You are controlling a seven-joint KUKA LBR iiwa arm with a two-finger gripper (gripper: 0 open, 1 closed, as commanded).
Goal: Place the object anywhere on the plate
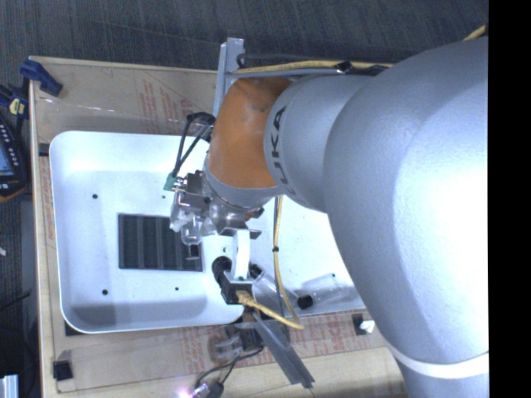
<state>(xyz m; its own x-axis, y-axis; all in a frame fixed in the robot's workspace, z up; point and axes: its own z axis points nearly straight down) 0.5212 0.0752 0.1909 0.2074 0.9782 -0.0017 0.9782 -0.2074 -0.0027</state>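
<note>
My gripper [192,232] hangs low over the left white bin [75,222], at the right end of a dark ribbed rectangular plate [153,241] lying flat on the bin floor. The grey arm with its orange band [245,139] reaches in from the right and hides the gripper's tip and most of the right bin. A small clear object with a dark end [319,293] lies in the visible strip of the right bin, right of the gripper. I see nothing between the gripper and the plate.
A yellow cable [278,255] runs down from the wrist past the bins' shared wall. A blue clamp [40,76] sits at the bench's far left corner, a black device [8,160] at the left edge. A grey bracket [278,351] stands at the front.
</note>
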